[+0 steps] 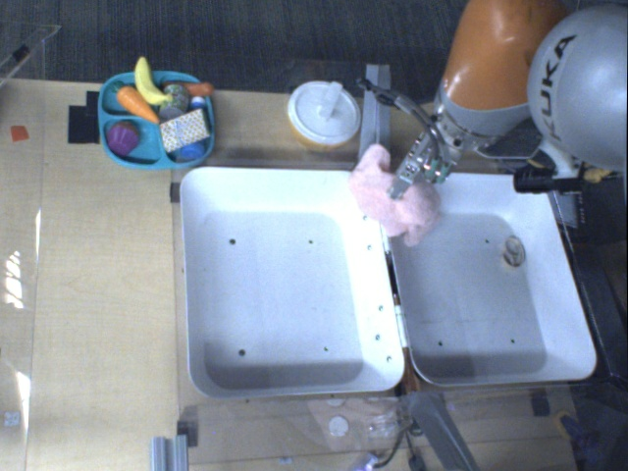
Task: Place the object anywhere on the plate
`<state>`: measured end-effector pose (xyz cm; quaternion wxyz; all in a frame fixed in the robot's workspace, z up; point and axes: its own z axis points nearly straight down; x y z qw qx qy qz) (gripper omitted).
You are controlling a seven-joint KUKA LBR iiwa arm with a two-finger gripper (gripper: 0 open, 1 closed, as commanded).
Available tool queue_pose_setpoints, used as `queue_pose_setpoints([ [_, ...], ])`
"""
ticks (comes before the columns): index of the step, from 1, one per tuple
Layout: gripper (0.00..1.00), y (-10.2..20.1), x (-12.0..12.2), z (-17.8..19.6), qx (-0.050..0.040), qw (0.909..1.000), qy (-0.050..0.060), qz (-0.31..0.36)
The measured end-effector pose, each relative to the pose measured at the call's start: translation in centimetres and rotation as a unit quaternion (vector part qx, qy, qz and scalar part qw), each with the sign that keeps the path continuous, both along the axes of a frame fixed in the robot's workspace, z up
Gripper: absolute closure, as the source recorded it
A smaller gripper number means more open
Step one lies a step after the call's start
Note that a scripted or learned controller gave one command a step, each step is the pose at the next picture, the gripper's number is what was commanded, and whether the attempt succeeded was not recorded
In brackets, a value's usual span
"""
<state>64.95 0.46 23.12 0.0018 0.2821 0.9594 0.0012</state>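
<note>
A pink fluffy object [385, 200] hangs over the back end of the divider between the two bins. My gripper [405, 178] reaches down from the right, and its dark fingers are pressed into the top of the pink object, shut on it. The object looks lifted off the bin floor. The blue sectioned plate [105, 130] lies on the bench at the far left, beyond the left bin's back corner. It carries a toy banana [148, 81], a carrot [135, 103], a purple piece [123, 137] and a speckled block [185, 128].
The left white bin [285, 361] and the right white bin [491, 366] sit side by side. A small grey-brown item [513, 253] lies in the right bin. A round white lidded cup [324, 114] stands on the bench between plate and gripper.
</note>
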Motion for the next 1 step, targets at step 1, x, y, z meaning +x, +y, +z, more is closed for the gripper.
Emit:
queue_pose_setpoints([
  [1, 1.0, 4.32, 0.24, 0.21, -0.0004, 0.9803, -0.001, 0.197],
])
